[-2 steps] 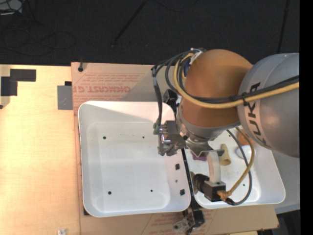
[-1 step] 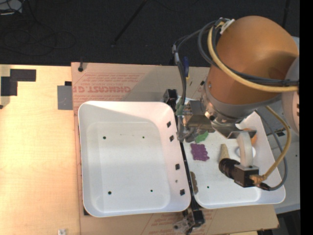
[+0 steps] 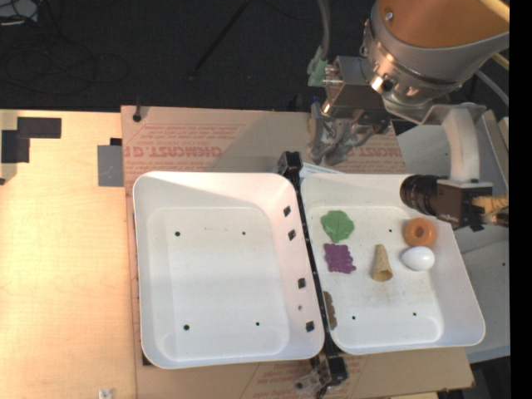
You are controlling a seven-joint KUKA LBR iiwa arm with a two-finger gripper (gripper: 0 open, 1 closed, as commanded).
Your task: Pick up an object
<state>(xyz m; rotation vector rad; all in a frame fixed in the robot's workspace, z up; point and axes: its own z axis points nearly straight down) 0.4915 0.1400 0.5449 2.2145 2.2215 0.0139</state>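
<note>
In the right bin point(image 3: 449, 322) lie a green leafy piece point(image 3: 337, 224), a purple grape bunch point(image 3: 339, 258), a tan cone point(image 3: 381, 263), a white egg point(image 3: 418, 259) and an orange doughnut point(image 3: 420, 232). A brown ribbed piece point(image 3: 329, 307) rests against that bin's left wall. My gripper point(image 3: 335, 150) hangs above the bin's far left corner, well behind the objects. Nothing shows between its fingers.
The left bin point(image 3: 166, 306) sits beside the right one, joined by a black clip strip point(image 3: 301, 248). A black cylindrical fixture point(image 3: 432, 196) juts in over the right bin's far right edge. Cardboard underlies both bins.
</note>
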